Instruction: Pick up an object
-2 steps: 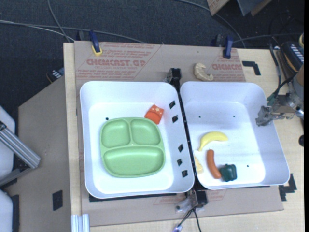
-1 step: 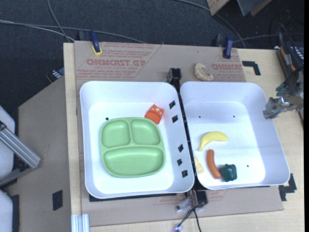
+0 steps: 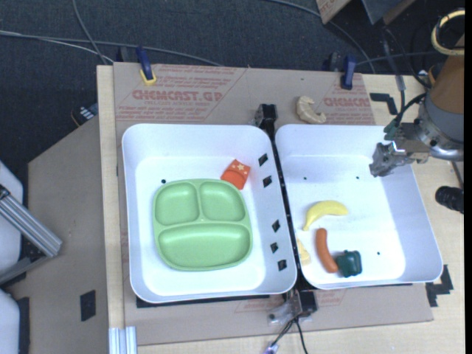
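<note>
In the right bin (image 3: 402, 209) lie a yellow banana (image 3: 325, 212), a red-orange sausage-shaped piece (image 3: 324, 250) and a dark green block (image 3: 349, 263), all near its front left. A pale yellow item (image 3: 302, 252) rests against the bin's left wall. My gripper (image 3: 383, 159) hangs over the right bin's far right corner, well away from these objects, with nothing seen between its fingers. The left bin (image 3: 140, 198) holds a green divided plate (image 3: 202, 223) and a small orange block (image 3: 236, 173) behind it.
A beige object (image 3: 310, 109) lies on the cardboard bench top behind the bins. Blue clamps (image 3: 147, 70) hold the board's far edge. A black divider strip (image 3: 274, 198) runs between the bins. Cables trail over the dark floor beyond.
</note>
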Robot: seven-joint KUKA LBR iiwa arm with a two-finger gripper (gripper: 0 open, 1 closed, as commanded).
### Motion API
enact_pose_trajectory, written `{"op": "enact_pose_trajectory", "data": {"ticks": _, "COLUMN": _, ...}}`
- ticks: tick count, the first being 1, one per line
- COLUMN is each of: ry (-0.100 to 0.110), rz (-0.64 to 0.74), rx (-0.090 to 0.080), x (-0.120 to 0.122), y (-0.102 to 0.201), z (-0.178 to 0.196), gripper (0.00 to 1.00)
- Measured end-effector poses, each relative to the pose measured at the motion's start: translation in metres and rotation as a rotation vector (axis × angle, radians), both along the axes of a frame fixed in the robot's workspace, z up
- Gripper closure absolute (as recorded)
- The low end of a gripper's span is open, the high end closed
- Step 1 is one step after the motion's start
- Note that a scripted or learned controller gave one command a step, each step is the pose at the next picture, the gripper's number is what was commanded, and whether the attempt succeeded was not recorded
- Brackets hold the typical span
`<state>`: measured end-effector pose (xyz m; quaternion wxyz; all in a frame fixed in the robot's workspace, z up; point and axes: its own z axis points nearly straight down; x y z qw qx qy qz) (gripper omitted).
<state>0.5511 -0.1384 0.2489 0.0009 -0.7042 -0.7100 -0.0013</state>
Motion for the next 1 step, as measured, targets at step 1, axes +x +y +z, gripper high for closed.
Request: {"op": "enact_pose_trajectory", "data": {"ticks": 1, "ry": 0.002, "rz": -0.003, "rx": -0.001, "x": 0.0049, "y": 0.0436, "z": -0.0055, "gripper": 1.00}}
